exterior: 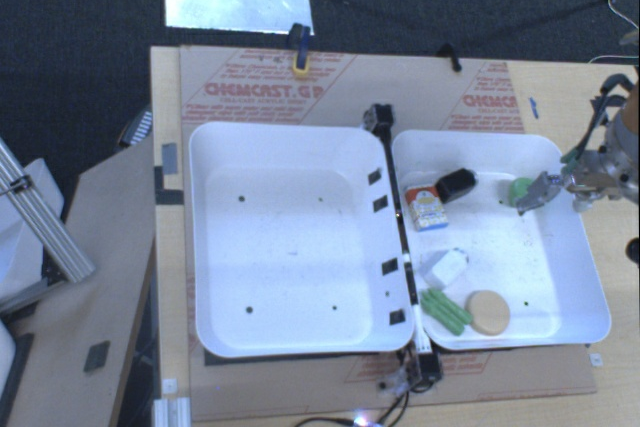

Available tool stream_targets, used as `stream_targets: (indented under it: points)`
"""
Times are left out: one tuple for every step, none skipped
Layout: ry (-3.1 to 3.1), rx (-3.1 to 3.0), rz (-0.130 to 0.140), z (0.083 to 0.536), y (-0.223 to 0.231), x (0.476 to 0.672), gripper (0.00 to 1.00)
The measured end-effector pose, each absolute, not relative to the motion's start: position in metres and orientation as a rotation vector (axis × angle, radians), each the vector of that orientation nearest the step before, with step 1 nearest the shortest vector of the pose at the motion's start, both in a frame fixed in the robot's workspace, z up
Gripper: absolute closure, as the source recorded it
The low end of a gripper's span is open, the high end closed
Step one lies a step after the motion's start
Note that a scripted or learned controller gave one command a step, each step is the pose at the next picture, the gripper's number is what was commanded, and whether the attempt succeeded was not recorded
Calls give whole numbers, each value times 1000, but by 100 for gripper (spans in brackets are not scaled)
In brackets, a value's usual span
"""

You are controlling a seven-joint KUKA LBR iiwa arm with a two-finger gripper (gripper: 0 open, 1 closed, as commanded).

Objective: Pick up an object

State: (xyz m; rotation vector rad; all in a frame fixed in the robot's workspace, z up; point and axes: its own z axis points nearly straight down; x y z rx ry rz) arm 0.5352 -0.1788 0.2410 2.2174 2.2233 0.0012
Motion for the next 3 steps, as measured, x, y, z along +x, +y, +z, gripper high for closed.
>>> stream_targets:
  points:
    - [2225,2212,4,252,-179,536,100]
    - [2217,2204,12,395,-185,546,100]
    - [2224,2210,3,392,-186,582,100]
